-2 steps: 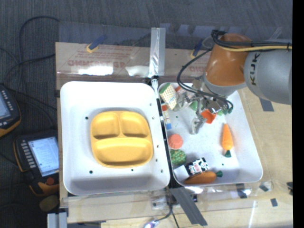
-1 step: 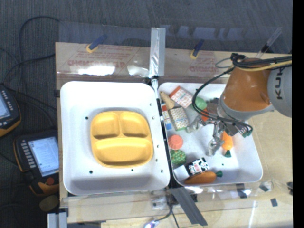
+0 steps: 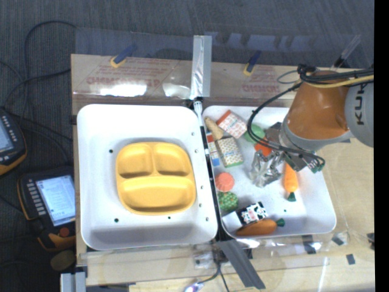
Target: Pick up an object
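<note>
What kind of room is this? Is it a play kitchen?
Probably a robot lab, not a kitchen. A robot arm reaches over two white bins, one holding toy food like a carrot, and a control pendant sits nearby with cables.

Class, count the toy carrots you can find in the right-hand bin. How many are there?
2. One carrot lies near the bin's right side, just beside the hand. The other carrot lies along the front wall. More may be hidden under the arm.

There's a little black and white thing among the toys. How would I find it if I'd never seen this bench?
Look in the right white bin, along its near edge. Just above the long orange carrot lying there sits a small block patterned in black and white patches like a cow; nothing else nearby has that pattern.
</note>
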`<action>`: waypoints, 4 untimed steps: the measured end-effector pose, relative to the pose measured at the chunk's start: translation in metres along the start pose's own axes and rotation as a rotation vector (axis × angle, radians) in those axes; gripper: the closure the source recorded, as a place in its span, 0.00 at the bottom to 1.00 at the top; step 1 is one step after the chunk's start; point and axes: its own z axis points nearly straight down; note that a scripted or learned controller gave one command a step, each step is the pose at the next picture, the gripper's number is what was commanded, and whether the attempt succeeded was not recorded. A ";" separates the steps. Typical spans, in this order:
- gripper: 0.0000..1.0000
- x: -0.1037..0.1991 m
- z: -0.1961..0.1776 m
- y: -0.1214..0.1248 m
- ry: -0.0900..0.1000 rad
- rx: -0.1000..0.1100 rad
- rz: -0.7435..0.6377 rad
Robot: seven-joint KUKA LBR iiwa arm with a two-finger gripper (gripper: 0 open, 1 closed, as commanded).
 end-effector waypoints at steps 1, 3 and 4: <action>1.00 0.009 -0.145 -0.043 0.010 -0.008 0.136; 0.00 0.049 -0.041 -0.038 0.012 -0.012 0.054; 0.00 0.033 0.012 -0.062 0.006 -0.005 0.153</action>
